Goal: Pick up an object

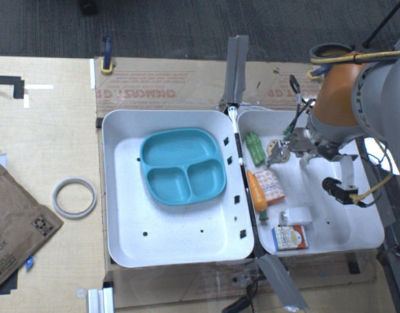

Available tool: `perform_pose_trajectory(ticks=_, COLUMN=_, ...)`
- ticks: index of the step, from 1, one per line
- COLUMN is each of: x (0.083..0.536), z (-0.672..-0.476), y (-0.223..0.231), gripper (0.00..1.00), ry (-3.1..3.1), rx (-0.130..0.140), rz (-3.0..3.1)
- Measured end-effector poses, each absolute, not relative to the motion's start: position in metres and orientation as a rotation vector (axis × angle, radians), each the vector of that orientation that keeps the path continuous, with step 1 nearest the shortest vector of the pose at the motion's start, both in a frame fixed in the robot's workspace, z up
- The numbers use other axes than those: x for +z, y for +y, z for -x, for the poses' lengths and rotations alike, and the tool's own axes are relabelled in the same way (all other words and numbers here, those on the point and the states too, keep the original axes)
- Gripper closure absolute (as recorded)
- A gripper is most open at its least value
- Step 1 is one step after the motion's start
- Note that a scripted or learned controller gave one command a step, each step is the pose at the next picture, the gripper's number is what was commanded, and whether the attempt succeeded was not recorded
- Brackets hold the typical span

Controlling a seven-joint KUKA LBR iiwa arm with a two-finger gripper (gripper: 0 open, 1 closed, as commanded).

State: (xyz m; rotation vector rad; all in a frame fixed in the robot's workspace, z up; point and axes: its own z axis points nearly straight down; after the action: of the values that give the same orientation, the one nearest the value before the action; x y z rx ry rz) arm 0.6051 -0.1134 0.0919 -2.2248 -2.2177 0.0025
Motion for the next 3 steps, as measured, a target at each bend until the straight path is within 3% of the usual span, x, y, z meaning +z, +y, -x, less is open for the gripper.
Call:
perform_pose_trajectory(ticks=1, x=0.192, z=-0.645, y=-0.043, gripper=0.0, ry=-2.298, rx=0.001, rz=2.143)
perform_pose_trajectory(ticks=2, x=0.152, z=-0.611, y=-0.098, gripper=0.0, ry=-2.393, rx=0.003, rz=2.035)
perform_pose_trajectory(ticks=3, x=0.092, z=-0.649, y=-0.111, gripper=0.0, ry=-2.399, rx=0.001, rz=2.031)
